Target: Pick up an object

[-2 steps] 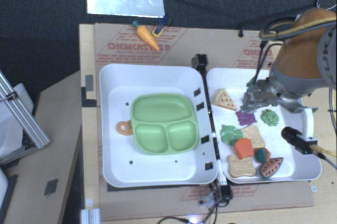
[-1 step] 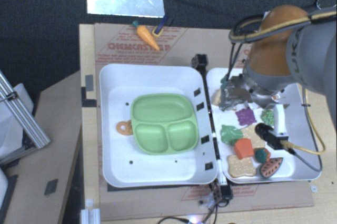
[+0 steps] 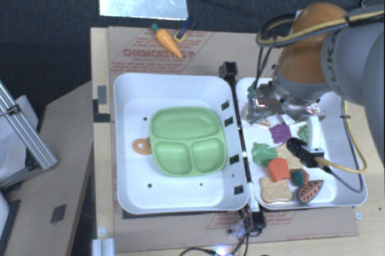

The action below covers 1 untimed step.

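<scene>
Two shallow white bins lie side by side: the left bin (image 3: 120, 128) bears a green divided plate (image 3: 187, 140) with a small orange ring-shaped piece (image 3: 142, 146) touching its left edge, while the right bin (image 3: 334, 188) holds a cluster of toy foods. The gripper (image 3: 258, 106) hangs low over the upper left corner of the right bin, at the end of the grey arm (image 3: 355, 62); whether the claw is apart or together cannot be told from this angle, and nothing is seen clamped in it. The likeliest target is the purple piece (image 3: 280, 133), just beside the gripper and lying a little apart from its neighbours. Below it sit a green leafy piece (image 3: 263, 153), an orange-red block (image 3: 278, 169), a toast slice (image 3: 276, 190) and a watermelon wedge (image 3: 310, 190), crowded close together. A toy carrot (image 3: 168, 42) lies on the cardboard beyond the bins. To do the step well, the claw should centre over one isolated item, descend straight, keep clear of the bin wall, and close across the narrow width.
</scene>
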### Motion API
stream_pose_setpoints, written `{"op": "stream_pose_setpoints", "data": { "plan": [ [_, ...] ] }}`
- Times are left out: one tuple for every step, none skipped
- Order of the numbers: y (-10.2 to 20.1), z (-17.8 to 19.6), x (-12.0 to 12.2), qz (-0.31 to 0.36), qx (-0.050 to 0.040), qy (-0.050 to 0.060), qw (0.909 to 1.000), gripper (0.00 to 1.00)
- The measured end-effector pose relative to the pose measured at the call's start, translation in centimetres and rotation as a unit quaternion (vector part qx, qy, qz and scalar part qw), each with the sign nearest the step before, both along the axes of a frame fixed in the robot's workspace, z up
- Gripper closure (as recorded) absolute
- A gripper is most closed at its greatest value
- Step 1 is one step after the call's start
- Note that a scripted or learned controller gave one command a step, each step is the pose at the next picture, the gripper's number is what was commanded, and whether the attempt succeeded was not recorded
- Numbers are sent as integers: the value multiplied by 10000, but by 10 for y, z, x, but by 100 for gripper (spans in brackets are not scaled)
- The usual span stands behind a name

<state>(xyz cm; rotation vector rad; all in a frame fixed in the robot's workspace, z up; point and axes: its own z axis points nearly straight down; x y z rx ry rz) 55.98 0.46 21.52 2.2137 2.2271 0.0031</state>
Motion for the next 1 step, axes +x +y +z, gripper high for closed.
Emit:
{"op": "stream_pose_setpoints", "data": {
  "plan": [
    [2, 17, -5, 0, 2, 0, 10000, 100]
  ]
}}
